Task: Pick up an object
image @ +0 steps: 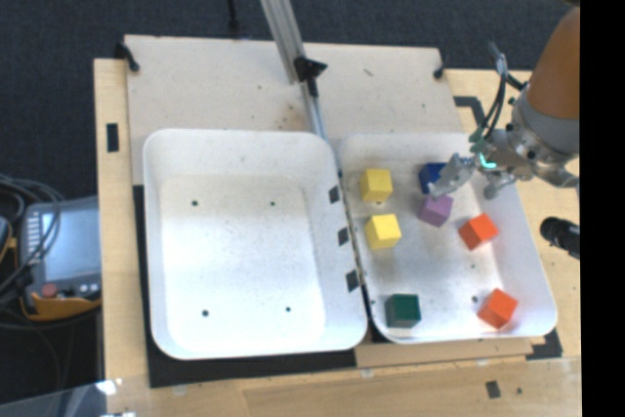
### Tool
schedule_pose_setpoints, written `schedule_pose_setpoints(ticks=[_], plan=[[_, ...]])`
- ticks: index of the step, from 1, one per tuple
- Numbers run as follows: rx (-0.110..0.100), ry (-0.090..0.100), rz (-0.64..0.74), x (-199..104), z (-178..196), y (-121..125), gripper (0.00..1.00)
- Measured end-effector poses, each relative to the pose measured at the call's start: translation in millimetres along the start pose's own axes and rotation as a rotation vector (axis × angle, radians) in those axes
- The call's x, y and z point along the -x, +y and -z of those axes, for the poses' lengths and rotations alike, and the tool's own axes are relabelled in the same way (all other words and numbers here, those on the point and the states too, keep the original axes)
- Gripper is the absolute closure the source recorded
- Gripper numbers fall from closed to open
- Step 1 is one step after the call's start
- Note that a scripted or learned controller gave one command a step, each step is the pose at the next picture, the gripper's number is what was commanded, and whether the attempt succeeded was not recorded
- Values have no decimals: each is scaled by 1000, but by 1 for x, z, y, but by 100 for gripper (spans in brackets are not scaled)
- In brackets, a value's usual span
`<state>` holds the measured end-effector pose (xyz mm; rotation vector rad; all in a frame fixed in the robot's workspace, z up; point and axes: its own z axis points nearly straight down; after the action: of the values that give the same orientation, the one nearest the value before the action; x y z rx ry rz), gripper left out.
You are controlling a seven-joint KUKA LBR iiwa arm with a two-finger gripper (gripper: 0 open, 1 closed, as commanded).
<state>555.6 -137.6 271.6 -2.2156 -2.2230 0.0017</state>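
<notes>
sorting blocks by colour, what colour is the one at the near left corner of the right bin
Dark green: the block in the right bin, seen in the camera view.

Seven small cubes (383,229) in the right bin (532,269): two yellow, two orange, purple, blue, green.

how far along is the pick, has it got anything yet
Done: the arm has reached into the right bin, and the gripper sits low between the blue block and the purple block. In hand: nothing visibly between its fingers. Left: close on a block and lift it; all the blocks rest on the bin floor.
</notes>
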Motion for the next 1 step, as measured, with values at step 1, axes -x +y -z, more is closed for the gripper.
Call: schedule_pose_setpoints(ticks=[1], plan=[[4,0,-2,0,2,1,0]])
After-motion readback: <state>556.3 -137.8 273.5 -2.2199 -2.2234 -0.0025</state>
